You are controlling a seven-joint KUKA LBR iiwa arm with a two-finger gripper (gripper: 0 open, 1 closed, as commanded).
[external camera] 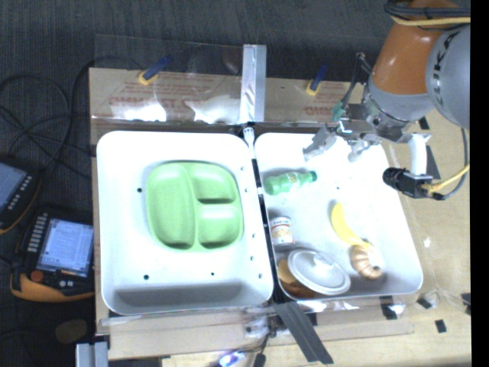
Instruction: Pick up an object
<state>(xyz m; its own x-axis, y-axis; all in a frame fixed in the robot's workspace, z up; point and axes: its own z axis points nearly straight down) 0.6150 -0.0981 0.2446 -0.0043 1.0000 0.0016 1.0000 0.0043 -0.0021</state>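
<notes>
Gripper [337, 145] hangs above right bin [397, 228], fingers apart, holding nothing; green bottle [289, 180] nearest, probably target.

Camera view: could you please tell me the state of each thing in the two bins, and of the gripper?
Gripper: open, holding nothing, above right bin.
Green bottle: lying on its side.
Banana: lying flat.
Small jar: upright.
Green plate: flat in left bin.
White lid: resting on brown bowl.
</notes>
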